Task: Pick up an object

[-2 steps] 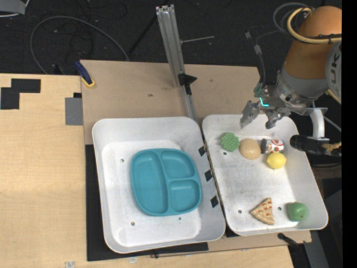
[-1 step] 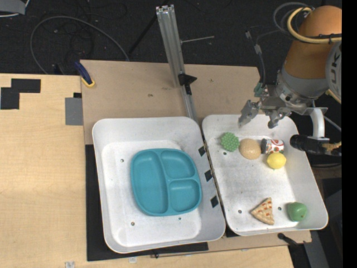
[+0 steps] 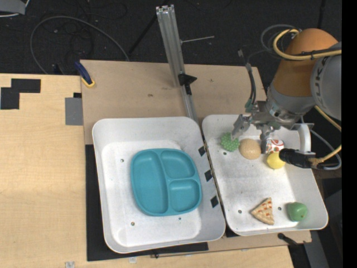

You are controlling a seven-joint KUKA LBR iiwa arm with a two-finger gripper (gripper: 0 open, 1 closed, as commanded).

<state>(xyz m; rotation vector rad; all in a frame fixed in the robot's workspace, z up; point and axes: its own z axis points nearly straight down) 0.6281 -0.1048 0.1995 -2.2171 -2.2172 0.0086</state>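
a: where's the gripper (image 3: pixel 252 128) right now?

b: over the far end of the right bin (image 3: pixel 245 197), just above a tight cluster: a green bumpy thing (image 3: pixel 229 143), a tan egg-shaped thing (image 3: pixel 250 149), a red and white can (image 3: pixel 274 146) and a yellow lemon-like thing (image 3: pixel 274 160).

a: open or closed?

b: the fingers look spread, one down toward the green piece and one by the tan one. nothing sits between them, so i'd call it open and empty.

a: so which object is it going for?

b: can't tell for sure. the tan one or the green one are closest. the pizza slice (image 3: pixel 263 211) and the green ball (image 3: pixel 297 211) lie well apart, at the near end of the same bin. the teal divided plate (image 3: pixel 165 181) sits alone in the left bin (image 3: pixel 111 155).

a: what could go wrong?

b: crowding, mostly. the four pieces nearly touch, so a finger may land on top of a neighbour instead of sliding beside the target, and the close would catch nothing. the tan one is round and smooth, so it could squirt out sideways if pinched off centre. a push could also roll the lemon or tip the can. the bin wall is near too, leaving little room on that side.
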